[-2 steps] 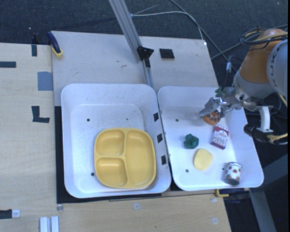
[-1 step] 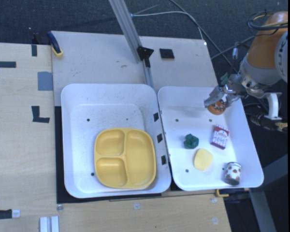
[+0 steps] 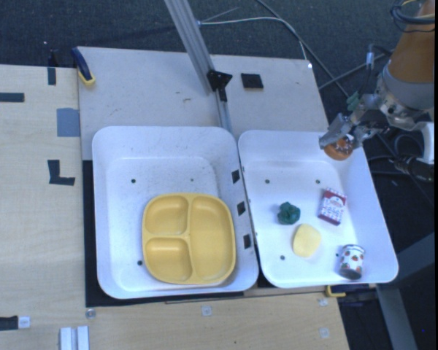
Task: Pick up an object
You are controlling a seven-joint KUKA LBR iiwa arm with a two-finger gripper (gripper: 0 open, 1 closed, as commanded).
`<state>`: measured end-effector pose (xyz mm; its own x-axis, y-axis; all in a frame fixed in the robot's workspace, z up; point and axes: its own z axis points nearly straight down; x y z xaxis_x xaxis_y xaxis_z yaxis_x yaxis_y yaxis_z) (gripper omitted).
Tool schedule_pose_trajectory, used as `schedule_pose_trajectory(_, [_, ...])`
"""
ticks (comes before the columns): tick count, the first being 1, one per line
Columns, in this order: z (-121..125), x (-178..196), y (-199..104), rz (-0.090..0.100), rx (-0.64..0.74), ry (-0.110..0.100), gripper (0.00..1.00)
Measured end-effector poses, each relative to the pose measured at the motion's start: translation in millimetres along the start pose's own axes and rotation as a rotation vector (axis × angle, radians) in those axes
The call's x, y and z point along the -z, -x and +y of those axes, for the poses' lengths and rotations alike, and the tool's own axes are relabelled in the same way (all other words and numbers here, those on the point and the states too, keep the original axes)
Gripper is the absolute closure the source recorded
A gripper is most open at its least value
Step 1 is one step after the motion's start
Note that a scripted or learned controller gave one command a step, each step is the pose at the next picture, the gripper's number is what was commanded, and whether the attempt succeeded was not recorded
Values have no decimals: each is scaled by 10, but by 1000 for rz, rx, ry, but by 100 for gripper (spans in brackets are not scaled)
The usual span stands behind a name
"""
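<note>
On the pale bench [image 3: 29, 195] sit two white bins; the right bin [image 3: 372, 188] holds our few objects. Our end effector [image 3: 341, 140] hangs at its far rim, clenched on a small orange piece [image 3: 341, 149]. We judge the lift underway; next, raise it clear.

The arm [image 3: 412, 42] runs off the right edge – the small orange object [image 3: 341, 148] (half under the gripper [image 3: 343, 133]) stays unidentifiable.

Robotics lab, taped bench [image 3: 29, 195], loose cables [image 3: 277, 20], white bins [image 3: 106, 195]
</note>
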<state>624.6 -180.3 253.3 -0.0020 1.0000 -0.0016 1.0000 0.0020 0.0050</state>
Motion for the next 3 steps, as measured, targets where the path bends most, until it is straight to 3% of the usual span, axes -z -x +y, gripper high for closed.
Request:
schedule_pose_trajectory(1, [-16, 34, -583, 4, 5, -6, 100])
schedule_pose_trajectory(3, [-261, -257, -1670, 3, 4, -9, 100])
